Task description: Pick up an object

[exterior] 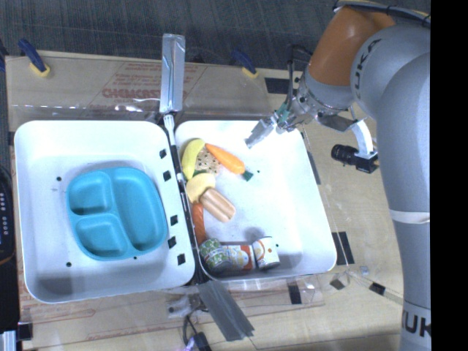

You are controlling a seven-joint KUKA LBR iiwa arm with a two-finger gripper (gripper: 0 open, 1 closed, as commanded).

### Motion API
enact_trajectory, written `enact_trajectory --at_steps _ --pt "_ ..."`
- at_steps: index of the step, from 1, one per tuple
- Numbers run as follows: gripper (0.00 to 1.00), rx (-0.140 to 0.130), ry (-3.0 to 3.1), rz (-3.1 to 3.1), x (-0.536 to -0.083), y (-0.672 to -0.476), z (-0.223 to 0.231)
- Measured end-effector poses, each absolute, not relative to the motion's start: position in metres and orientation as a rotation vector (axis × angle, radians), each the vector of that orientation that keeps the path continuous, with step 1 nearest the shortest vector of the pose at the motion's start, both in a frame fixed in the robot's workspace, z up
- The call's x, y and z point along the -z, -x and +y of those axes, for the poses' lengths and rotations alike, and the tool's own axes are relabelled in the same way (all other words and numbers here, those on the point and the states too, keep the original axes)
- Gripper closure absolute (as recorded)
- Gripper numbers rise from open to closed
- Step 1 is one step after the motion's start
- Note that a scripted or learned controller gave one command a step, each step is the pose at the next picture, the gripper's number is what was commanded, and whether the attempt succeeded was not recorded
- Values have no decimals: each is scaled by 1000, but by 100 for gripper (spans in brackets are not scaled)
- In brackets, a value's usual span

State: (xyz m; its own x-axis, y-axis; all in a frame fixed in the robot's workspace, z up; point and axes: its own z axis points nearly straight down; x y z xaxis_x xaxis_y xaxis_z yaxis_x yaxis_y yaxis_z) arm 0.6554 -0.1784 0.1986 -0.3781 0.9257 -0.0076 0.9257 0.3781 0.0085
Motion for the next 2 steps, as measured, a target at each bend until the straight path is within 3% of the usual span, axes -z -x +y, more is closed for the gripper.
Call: enact_trajectory --at_steps 1,2 --pt "100 1 -1741 2611 -204 -655 -176" --pt "0 1 -1740 2613 -203 -654 -176"
